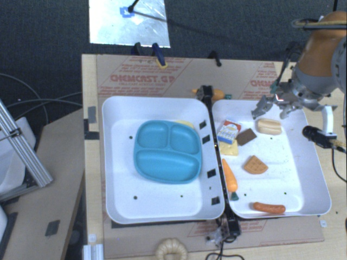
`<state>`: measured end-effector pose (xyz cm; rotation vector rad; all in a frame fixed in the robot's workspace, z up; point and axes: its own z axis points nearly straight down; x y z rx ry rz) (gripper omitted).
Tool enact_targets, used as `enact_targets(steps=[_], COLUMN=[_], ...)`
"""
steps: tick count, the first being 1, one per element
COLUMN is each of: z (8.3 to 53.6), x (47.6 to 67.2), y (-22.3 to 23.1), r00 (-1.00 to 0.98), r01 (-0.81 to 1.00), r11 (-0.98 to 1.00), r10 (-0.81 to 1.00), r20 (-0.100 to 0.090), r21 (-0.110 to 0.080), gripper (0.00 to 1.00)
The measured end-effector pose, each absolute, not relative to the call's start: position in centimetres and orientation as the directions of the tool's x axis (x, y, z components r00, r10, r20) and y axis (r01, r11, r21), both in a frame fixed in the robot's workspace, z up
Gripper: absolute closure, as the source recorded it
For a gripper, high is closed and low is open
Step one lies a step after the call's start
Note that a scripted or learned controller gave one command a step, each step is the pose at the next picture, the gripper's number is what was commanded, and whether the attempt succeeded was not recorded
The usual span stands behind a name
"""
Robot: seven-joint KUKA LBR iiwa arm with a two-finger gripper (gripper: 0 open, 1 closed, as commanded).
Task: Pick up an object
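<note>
My gripper (272,109) hangs over the far edge of the right bin (309,172), fingers spread open with nothing between them. Just below it lies a pale bread roll (268,126). To the roll's left lie a dark brown square (246,136), a small red and white carton (229,131) and a yellow cheese slice (230,148). Nearer the front are a tan cracker (255,165), an orange carrot (230,177) along the bin's left wall and a red sausage (269,208).
The left bin (122,199) holds a blue divided plate (167,150). Black clips run down the divider between the bins. An orange thing (217,95) lies on the board behind the bins. A beige ring (173,249) sits at the bench's front edge.
</note>
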<state>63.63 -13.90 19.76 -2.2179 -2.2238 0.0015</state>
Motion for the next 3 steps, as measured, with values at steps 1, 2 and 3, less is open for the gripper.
enact_targets(steps=[1, 2, 3], z=[15.6, 9.6, 8.5], x=[63.6, 63.8, 63.9], y=[-13.8, -14.0, -14.0], r00=[-0.002, -0.001, -0.001], r01=[1.000, 1.000, 1.000], r11=[0.002, 0.001, 0.001], r10=[1.000, 1.000, 1.000], r20=[0.000, -0.001, -0.001], r21=[0.000, -0.001, 0.001], gripper=[0.00, 0.00, 0.00])
